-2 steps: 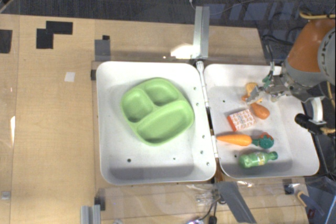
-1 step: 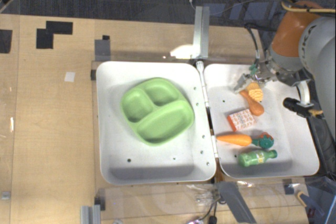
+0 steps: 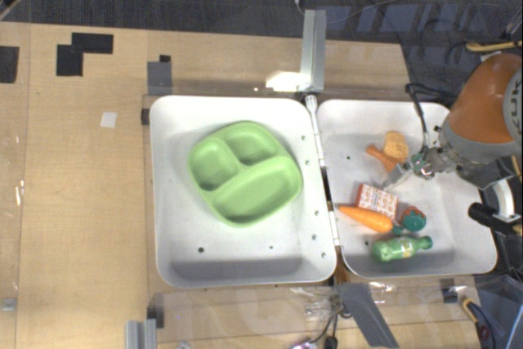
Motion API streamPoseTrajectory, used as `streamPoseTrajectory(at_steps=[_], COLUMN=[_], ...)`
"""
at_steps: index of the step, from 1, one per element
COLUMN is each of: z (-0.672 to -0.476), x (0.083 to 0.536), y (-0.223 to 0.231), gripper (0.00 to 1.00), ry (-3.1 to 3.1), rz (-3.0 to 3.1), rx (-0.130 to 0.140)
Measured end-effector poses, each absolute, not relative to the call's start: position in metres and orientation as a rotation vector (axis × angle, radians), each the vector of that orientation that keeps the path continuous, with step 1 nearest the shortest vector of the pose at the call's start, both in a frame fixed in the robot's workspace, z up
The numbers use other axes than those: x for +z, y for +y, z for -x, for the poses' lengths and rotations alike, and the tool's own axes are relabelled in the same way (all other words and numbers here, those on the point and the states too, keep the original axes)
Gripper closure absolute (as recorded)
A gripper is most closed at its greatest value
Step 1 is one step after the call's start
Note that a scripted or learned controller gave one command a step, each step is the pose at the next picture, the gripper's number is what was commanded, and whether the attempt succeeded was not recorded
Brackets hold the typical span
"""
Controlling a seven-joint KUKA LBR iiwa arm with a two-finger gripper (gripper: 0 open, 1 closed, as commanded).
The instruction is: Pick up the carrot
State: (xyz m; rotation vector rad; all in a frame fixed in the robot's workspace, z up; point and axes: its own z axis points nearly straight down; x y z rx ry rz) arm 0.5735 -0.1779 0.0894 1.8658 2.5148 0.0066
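The carrot point(image 3: 365, 217) is orange and lies flat in the right bin point(image 3: 458, 257), near that bin's left wall and just below a small red-and-white box point(image 3: 376, 198). My gripper point(image 3: 407, 169) hangs over the middle of the right bin, up and to the right of the carrot and apart from it. Its tip points left, toward a small orange piece point(image 3: 380, 156). Nothing is visibly held.
A yellow, bread-like item point(image 3: 396, 145) lies at the back of the right bin. A green bottle point(image 3: 400, 248) and a teal-and-red toy point(image 3: 413, 219) sit right of the carrot. The left bin point(image 3: 172, 249) holds a green divided plate point(image 3: 282, 196).
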Motion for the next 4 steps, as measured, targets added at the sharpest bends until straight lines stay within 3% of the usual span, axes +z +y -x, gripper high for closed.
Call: streamPoseTrajectory(at_steps=[1,2,3,4], z=[-0.639,-0.642,-0.669,-0.633], x=[0.089,0.102,0.185,0.188], y=[-0.141,-0.141,-0.078,-0.008], gripper=[0.00,1.00,1.00,1.00], ry=[2.555,2.552,2.501,2.516], rz=[-1.806,-1.799,-1.893,-1.861], rx=[0.013,0.018,0.005,0.003])
